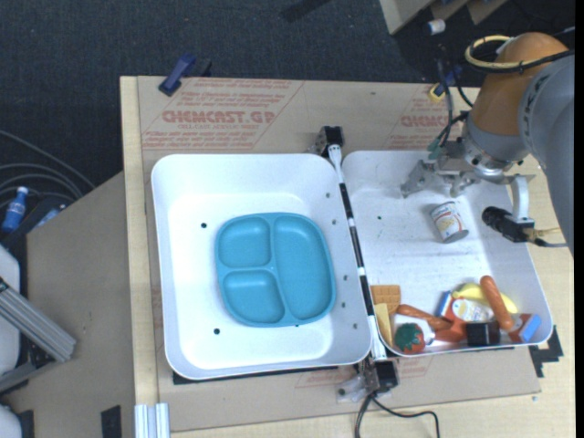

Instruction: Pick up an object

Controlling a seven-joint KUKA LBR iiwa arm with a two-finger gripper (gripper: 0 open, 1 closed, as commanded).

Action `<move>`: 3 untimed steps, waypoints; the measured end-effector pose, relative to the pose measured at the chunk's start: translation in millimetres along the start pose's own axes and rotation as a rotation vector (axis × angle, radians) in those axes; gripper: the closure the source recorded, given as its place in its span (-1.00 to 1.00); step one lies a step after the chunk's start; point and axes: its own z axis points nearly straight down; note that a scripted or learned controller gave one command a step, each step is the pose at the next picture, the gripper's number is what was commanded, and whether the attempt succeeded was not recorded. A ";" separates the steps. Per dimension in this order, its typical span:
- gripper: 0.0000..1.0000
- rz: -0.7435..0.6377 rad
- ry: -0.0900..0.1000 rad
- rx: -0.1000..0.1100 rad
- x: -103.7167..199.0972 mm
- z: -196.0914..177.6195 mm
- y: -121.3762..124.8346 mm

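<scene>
My gripper hangs over the far end of the right bin, near its back wall. Its fingers are open and hold nothing. A small white can with a brown label lies on the bin floor just in front of the gripper, apart from it. At the bin's near end is a pile of small toys: an orange sausage shape, a yellow piece, a black block, a red and green ball and a tan square.
The left bin holds a blue divided plate at its middle. A black clip sits where the two bins meet at the back. The grey arm with its orange band comes in from the upper right.
</scene>
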 end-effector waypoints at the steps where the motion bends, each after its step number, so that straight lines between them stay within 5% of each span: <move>1: -1.00 0.000 0.000 0.000 -5.0 -0.1 0.0; 2: -1.00 -0.001 0.003 0.004 33.0 -0.1 -0.1; 3: -1.00 0.000 -0.001 -0.001 -40.5 -89.8 0.5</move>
